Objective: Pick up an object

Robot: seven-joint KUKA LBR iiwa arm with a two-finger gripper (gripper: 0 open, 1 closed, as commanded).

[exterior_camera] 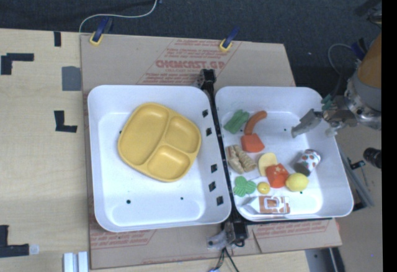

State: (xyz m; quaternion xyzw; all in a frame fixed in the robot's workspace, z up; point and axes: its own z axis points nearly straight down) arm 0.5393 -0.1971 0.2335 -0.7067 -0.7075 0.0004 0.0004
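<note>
Your gripper [310,120] sits over the upper right part of the right bin [282,95], reaching in from the right edge. One grey finger slants down and left toward the bin floor; you cannot tell from this angle whether the fingers are wide or narrow, and nothing shows between them.

The objects lie left of and below the gripper, all in the right bin. At the top are a green leaf-shaped piece [236,121] and, just beside it, an orange sausage [255,119]. Below those is an orange-red wedge [251,142], then a tan ridged piece [240,158] near the bin's left wall. Lower, a pale yellow piece [267,161] touches a red item [276,175]. A yellow lemon [298,182] lies just right of the red item, with a grey and white object [308,159] above it, nearest the gripper. A small green piece [244,186] and an orange-and-white card [273,205] lie near the front.

The left bin [108,202] holds a yellow divided plate [159,141]. Both bins rest on cardboard [180,63] on the tabletop [37,159].
</note>
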